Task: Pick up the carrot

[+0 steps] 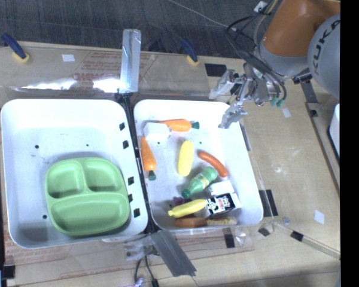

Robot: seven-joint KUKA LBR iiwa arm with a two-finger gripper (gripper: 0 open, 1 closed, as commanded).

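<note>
Gripper (234, 113) hovers over the right bin's (246, 160) far corner; whether it is wide or narrow, I cannot tell. Nearest carrot (178, 125) lies just left of it, untouched; pickup not yet begun.

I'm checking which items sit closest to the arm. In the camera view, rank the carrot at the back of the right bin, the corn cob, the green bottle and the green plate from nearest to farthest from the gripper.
From the gripper, above the right bin's back right corner:
1. Carrot, back of the right bin.
2. Corn cob, middle.
3. Green bottle, further forward.
4. Green plate, left bin.
</note>
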